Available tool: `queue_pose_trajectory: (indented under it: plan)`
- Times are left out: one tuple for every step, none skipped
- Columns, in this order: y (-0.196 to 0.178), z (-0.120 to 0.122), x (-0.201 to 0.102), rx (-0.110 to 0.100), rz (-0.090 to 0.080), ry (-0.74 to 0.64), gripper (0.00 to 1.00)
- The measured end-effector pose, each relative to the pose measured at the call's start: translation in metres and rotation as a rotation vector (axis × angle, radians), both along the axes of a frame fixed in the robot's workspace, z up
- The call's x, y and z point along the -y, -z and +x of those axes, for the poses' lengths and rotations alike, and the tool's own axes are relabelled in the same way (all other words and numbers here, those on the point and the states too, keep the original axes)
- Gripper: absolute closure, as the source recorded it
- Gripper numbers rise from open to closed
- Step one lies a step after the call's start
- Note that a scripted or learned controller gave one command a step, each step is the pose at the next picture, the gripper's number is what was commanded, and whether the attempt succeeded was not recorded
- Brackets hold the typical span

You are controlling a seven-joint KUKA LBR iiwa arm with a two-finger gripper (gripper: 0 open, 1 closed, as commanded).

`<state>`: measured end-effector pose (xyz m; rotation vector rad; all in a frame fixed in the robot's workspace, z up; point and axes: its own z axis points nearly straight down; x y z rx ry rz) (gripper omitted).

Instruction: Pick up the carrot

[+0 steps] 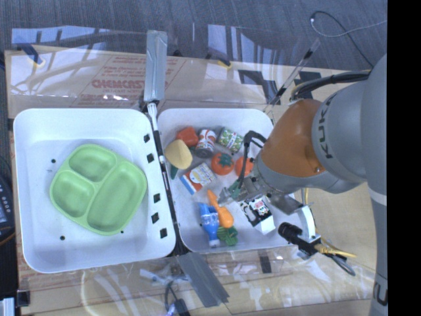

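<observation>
Carrot (220, 210) lies in the right bin (172, 120), low in the toy pile, orange body with green top toward the bin's near edge, touching a blue bottle (210, 224) on its left. Gripper (238, 191) hovers just right of the carrot (fingers blurred against clutter, cannot tell if apart or together). Nothing visibly held. Nearby: yellow lemon-like item (178, 154), tomato (222, 164), small cans. Left bin (26, 176) holds a green divided plate (99, 187).
</observation>
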<state>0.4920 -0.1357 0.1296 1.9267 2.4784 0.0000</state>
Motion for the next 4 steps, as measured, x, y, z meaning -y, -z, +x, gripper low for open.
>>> queue_pose_trajectory:
  plan:
    - [0.000,0.000,0.000,0.000,0.000,0.000,0.00]
    - [0.039,0.003,-0.025,-0.007,0.003,-0.064,0.00]
    - [0.030,0.003,-0.025,-0.009,0.003,-0.068,1.00]
    - [-0.063,-0.015,-0.053,-0.003,0.001,-0.020,1.00]
